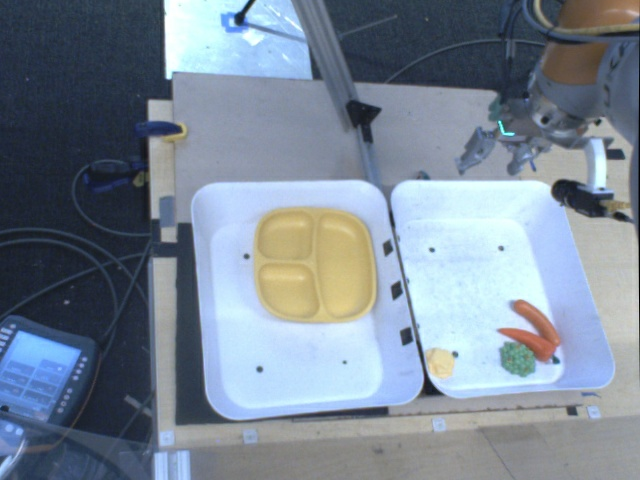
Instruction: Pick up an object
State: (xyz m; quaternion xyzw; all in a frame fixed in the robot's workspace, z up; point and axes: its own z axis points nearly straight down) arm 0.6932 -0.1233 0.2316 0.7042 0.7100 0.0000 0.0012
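Overhead, the gripper [498, 154] hangs with jaws apart beyond the right bin [470, 268]; best descend squarely over the near sausages [533, 326].

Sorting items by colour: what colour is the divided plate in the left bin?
Yellow. The divided plate shows clearly in the camera view, lying in the left bin.

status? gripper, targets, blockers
Gripper open, hanging above the right bin's far edge, holding nothing. Orange pieces, green piece, yellow piece along that bin's near side. Nothing between them and the gripper.
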